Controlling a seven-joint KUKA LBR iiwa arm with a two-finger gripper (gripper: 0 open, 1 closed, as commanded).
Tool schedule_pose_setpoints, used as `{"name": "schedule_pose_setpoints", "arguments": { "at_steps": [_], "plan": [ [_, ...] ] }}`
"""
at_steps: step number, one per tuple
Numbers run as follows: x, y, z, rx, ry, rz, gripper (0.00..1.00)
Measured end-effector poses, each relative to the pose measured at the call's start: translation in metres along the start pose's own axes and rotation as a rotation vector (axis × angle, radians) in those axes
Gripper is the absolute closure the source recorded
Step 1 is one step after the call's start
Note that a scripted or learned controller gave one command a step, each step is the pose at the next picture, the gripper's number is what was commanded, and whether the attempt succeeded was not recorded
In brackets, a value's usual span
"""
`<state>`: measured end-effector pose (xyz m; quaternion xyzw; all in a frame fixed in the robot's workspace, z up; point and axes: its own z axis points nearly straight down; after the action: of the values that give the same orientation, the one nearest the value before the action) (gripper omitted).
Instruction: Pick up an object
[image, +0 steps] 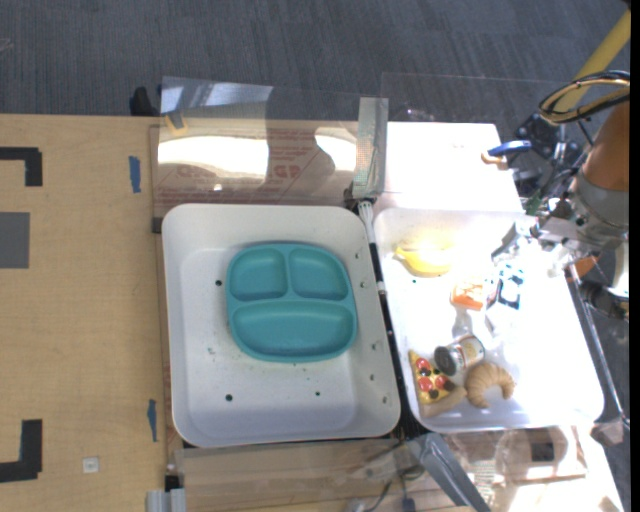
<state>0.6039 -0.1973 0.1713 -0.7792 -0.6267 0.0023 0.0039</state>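
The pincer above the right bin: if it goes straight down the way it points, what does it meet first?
Probably bare floor of the right bin, near its right side. The pincer hangs right of the orange object, though depth is unclear.

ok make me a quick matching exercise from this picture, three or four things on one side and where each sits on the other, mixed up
Things:
1. teal divided plate
2. banana
3. croissant
4. pizza slice

Places:
A. right bin, near front corner, just right of the small jar
B. middle of the left bin
C. right bin, front left, against the divider side
D. right bin, back left

Pairs: 1-B, 2-D, 3-A, 4-C
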Motion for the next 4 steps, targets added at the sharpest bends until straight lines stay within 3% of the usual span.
{"name": "schedule_pose_setpoints", "arguments": {
  "at_steps": [1,2,3,4],
  "plan": [
    [0.043,-0.01,0.056,-0.039,-0.001,0.071,0.0],
    [0.105,-0.022,0.044,-0.01,0.003,0.398,0.0],
    [0.103,0.037,0.082,0.01,-0.006,0.668,0.0],
    [0.105,0.042,0.07,-0.012,-0.001,0.664,1.0]
  ]
}}
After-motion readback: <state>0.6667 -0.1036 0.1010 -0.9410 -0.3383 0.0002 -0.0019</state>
